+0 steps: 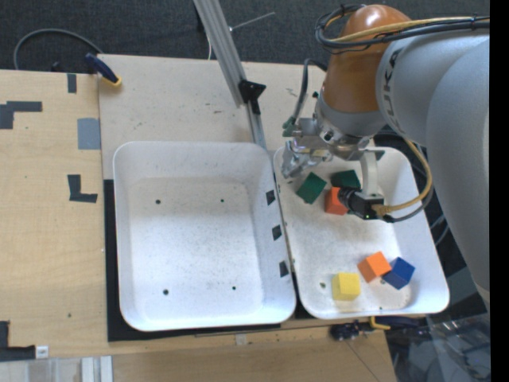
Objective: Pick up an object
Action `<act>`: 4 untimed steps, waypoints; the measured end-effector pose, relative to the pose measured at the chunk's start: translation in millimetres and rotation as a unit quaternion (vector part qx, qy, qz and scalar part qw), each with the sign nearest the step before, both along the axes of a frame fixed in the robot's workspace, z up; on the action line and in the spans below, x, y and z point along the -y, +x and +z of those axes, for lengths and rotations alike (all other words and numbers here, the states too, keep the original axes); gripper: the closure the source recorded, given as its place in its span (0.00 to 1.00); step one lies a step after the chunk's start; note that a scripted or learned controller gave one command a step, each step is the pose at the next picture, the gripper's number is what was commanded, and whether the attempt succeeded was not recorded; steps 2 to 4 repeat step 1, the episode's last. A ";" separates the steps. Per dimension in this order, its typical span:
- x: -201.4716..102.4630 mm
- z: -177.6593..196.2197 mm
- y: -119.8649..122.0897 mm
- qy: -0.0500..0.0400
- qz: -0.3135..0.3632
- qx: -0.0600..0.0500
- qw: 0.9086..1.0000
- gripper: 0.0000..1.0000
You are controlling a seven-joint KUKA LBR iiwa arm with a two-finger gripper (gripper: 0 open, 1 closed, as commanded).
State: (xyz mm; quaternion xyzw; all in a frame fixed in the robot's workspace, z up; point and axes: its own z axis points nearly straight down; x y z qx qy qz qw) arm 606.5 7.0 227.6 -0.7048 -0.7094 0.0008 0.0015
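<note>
My gripper [297, 162] hangs over the far left corner of the right bin [425, 237], just above and left of a green block [312, 188]. Nothing visibly sits in it. Behind that block lie a darker green block [345, 179] and a red-orange block [335, 202], partly covered by the wrist's black fitting. Near the front of the same bin sit a yellow block [346, 286], an orange block [374, 266] and a blue block [400, 272].
The left bin [127, 213] adjoins the right one along a shared rim. A slanted metal rail [227, 50] runs down from the back to the bins' junction. The arm's grey body [453, 118] covers the right side.
</note>
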 end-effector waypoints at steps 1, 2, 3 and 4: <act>-52.4 -9.4 4.5 0.000 0.000 0.000 1.000 1.00; -52.4 -9.4 4.5 0.000 0.000 0.000 1.000 1.00; -52.4 -9.4 4.5 0.000 0.000 0.000 1.000 1.00; -52.4 -9.4 4.5 0.000 0.000 0.000 1.000 1.00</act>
